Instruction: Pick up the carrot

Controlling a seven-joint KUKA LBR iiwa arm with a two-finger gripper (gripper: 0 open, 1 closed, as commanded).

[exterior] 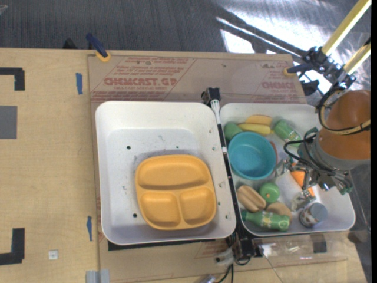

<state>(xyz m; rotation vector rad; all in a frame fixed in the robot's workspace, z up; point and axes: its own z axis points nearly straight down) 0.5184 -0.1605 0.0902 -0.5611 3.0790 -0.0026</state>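
Right bin (pixel 347 217) is crowded around the teal bowl (pixel 252 155); left bin (pixel 112 158) has open floor above the yellow tray (pixel 175 190).

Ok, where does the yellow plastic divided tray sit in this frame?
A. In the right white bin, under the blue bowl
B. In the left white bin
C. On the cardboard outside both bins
B: the yellow plastic divided tray lies flat on the floor of the left white bin, while the round blue plastic bowl sits in the right white bin.

Left of the gripper (pixel 306 188) sit a teal bowl (pixel 252 155), a banana (pixel 257 124) and a green bottle (pixel 268 219) in the right bin (pixel 344 216), while farther left a yellow divided plate (pixel 175 189) lies in the left bin (pixel 118 134).
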